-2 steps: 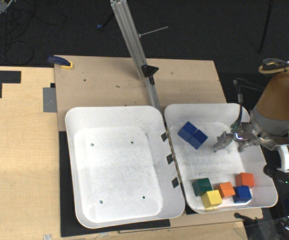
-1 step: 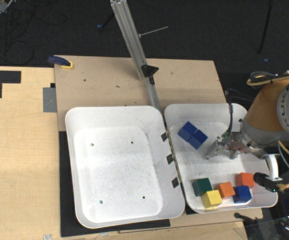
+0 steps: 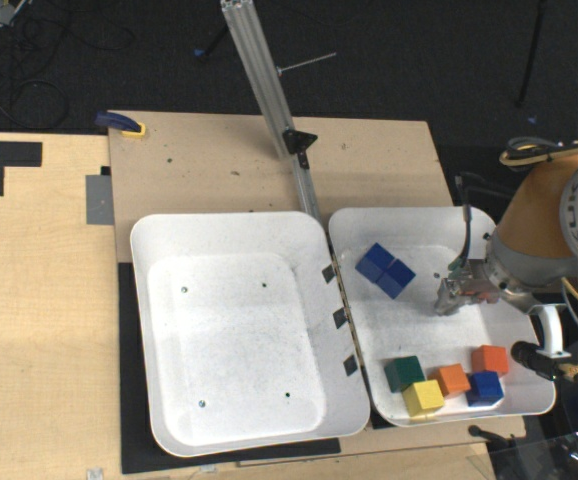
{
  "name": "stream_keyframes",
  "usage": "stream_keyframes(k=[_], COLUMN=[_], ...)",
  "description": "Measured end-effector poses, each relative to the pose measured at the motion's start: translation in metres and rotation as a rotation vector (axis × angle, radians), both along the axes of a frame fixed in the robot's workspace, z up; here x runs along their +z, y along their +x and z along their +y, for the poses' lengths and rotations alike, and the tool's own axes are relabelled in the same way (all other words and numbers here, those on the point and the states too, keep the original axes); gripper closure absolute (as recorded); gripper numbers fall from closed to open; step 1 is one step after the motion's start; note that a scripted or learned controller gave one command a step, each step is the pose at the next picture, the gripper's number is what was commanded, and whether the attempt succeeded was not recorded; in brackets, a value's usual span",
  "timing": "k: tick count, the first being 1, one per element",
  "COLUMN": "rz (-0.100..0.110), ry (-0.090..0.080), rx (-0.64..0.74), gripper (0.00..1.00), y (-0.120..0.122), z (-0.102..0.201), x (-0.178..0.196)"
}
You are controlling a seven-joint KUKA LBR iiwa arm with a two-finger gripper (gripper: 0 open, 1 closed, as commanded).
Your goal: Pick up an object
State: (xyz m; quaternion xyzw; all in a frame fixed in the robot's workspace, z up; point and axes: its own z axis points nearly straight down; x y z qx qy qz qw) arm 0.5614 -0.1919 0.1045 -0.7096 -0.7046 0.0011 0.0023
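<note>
The gripper (image 3: pixel 456 296) hangs low over the right bin (image 3: pixel 409 230), in the middle of that bin's right half, with the grey arm (image 3: pixel 539 230) and its orange band reaching in over the bin's right edge. Whether anything sits between the gripper's tips cannot be told at this size, and nothing is visibly caught there. A large blue block (image 3: pixel 385 270) lies tilted on the bin floor toward the bin's left side, just up from the middle, near the gripper but apart from it, with bare white floor between the two. The other blocks crowd along the bin's near edge toward its right corner: a dark green cube (image 3: pixel 403 372) farthest left, a yellow cube (image 3: pixel 424 397) touching it and closest to the rim, then an orange cube (image 3: pixel 453 378), a small blue cube (image 3: pixel 485 387) and a red-orange cube (image 3: pixel 490 359) just behind that one (these five sit packed close, several touching). The left bin (image 3: pixel 231 330) lies alongside, its right rim meeting the other bin's left rim, where small black clips (image 3: pixel 338 317) sit along the seam. Both bins rest on a brown board (image 3: pixel 209 163), and a slanted metal rail (image 3: pixel 265 80) crosses the board's far side, ending near the seam's far end.
</note>
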Motion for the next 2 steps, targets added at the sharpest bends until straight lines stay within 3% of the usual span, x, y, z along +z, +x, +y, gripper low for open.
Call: stream_keyframes(k=[2], rz=[-0.009], ry=[-0.003], rx=[0.008], gripper=[1.00], y=[0.002], z=[-0.012], x=[0.122])
